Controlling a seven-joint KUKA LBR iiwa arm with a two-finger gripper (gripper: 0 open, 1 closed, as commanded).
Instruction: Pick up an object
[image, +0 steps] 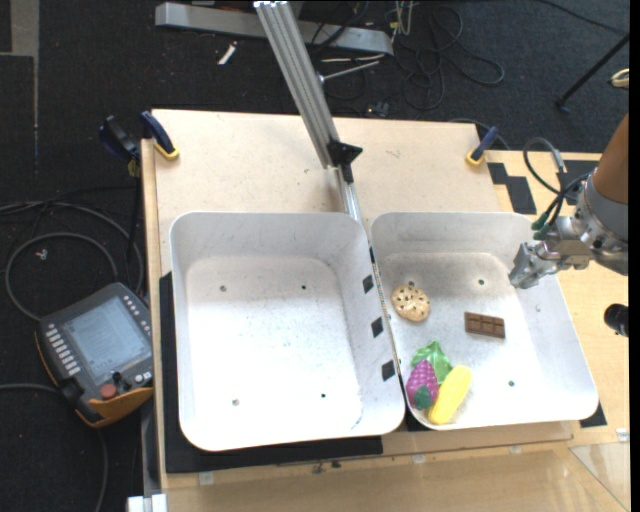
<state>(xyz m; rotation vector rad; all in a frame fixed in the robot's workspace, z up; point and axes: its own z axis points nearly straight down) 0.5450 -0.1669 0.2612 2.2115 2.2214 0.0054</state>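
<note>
Toy fruit (437, 385), chocolate (485, 324), cookie (410, 301) lie unobstructed; hand (524, 268) state unclear.

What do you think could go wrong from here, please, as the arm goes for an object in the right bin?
The gripper sits near the right bin's far right rim, so a descent could clip the wall. The grapes and corn touch near the front wall, so a grab may catch both or neither. The chocolate lies flat and may slip from the fingers.

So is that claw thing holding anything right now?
Gripper: cannot be told whether open or closed; nothing visible in it, over the right bin's far right side.
</note>
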